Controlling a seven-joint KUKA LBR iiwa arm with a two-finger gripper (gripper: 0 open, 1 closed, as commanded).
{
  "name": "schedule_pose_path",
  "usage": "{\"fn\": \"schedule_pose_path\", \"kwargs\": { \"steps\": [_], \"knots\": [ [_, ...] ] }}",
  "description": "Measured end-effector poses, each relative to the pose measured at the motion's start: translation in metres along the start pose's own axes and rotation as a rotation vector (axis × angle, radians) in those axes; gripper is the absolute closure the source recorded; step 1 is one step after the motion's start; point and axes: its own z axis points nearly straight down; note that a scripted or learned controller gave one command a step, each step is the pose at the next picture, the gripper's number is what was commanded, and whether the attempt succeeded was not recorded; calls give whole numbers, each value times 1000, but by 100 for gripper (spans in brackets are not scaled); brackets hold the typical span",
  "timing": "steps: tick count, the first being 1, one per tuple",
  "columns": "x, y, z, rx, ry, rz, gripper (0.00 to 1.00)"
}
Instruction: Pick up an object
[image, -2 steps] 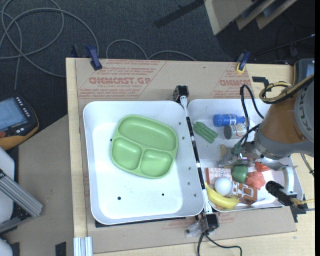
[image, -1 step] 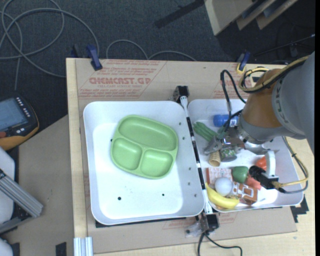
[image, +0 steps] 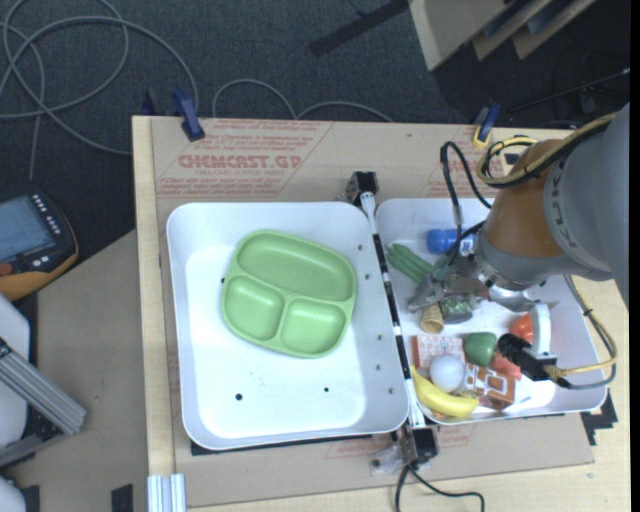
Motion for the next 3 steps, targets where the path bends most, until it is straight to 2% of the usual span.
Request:
{"fn": "schedule_pose_path", "kwargs": {
  "steps": [2,3],
  "knots": [
    [-6,4,0,-3,-2,0,0],
    [-2,-24,0,1,1,1,0]
  ]
}}
